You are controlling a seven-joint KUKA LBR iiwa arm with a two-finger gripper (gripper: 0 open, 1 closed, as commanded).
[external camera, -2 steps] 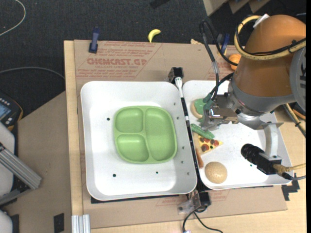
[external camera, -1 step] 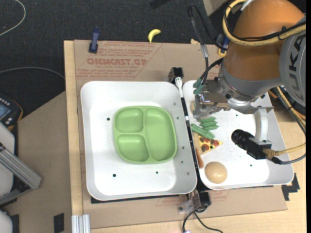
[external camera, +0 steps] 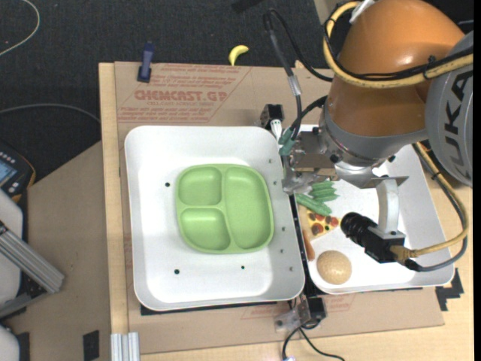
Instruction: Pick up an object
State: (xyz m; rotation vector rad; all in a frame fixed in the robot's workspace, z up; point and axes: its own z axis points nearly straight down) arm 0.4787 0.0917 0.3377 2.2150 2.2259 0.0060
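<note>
The arm's orange-banded wrist hangs low over the far left part of the right bin (external camera: pixel 428 201). My gripper (external camera: pixel 304 177) points down by the bin's left wall, just above a bunch of green bean pods (external camera: pixel 319 196). A pizza slice (external camera: pixel 322 225) lies just in front of the pods. A thin orange stick (external camera: pixel 308 244) lies along the bin's left wall. A tan bread roll (external camera: pixel 334 267) rests in the near left corner. The arm's body hides the back of this bin.
The left bin (external camera: pixel 150 201) holds a green divided plate (external camera: pixel 224 207) at its middle. A black cable fitting (external camera: pixel 370 237) on the arm juts over the right bin beside the roll. On the cardboard behind the bins lie a blue clip (external camera: pixel 146 62) and a small yellow banana (external camera: pixel 238 53).
</note>
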